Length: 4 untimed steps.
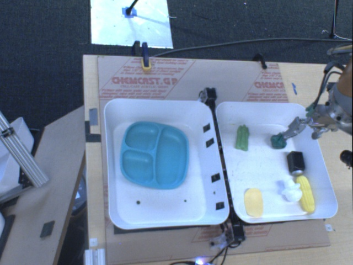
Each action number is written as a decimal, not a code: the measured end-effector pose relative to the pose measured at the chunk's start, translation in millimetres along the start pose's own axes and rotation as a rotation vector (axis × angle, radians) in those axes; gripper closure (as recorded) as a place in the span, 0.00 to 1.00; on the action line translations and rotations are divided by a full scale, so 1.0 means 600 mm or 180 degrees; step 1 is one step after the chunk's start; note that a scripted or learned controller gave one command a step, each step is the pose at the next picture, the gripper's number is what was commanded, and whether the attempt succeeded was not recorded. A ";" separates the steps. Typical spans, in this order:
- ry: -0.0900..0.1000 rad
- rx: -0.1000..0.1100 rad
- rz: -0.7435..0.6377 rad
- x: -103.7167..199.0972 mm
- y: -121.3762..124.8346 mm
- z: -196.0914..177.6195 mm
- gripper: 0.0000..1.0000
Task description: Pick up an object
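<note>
- Dark carpeted floor around a plywood bench [182,73] carrying 2 shallow white bins side by side: left bin [118,203], right bin [265,153].
- Entering from the right edge: grey arm [339,106], gripper [288,134] stretched low over the right bin's far right portion.
- Gripper tip at or against a small dark green object [278,142]; touching or just above, cannot tell. Fingers too small and blurred to read; grip state impossible to judge.
- Step in hand, by judgement: approach or grasp attempt on the dark green object, lift not yet evident, object apparently on the bin floor.
- Next move calls for: fingers straddling the green object, a firm close, then a straight lift clear of the bin wall.
- Other contents, right bin: 1 light green block [242,137] well to the left of the gripper; 1 black cylinder [295,162] just below the target; 1 yellow corn-like piece [306,193] near the lower right corner, 1 small white object [290,191] touching its left side; 1 pale yellow oval [253,201] at the lower left.
- Contents, left bin: 1 blue divided plate [155,154], 3 compartments, nothing on it.
- Obstruction risk: black cylinder close under the target, liable to a nudge on a wide finger spread; right bin wall near the arm's path.
- Beyond the bench: white sheet [129,15] on the carpet; blue-and-yellow clamp [145,57] at the bench's far edge.
</note>
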<state>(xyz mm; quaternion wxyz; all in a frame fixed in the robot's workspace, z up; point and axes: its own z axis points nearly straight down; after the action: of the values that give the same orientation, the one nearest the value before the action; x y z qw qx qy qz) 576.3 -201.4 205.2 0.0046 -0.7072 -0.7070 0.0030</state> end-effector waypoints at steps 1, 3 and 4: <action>-0.0009 -0.0038 -0.0011 0.001 0.005 -0.012 0.00; -0.0009 -0.0034 -0.0006 -0.006 0.016 0.126 0.00; -0.0009 -0.0037 -0.0003 -0.006 0.018 0.203 0.00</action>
<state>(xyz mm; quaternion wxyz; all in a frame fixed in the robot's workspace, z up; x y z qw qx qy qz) 586.0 -204.4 83.1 -0.0005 -0.7068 -0.7074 -0.0001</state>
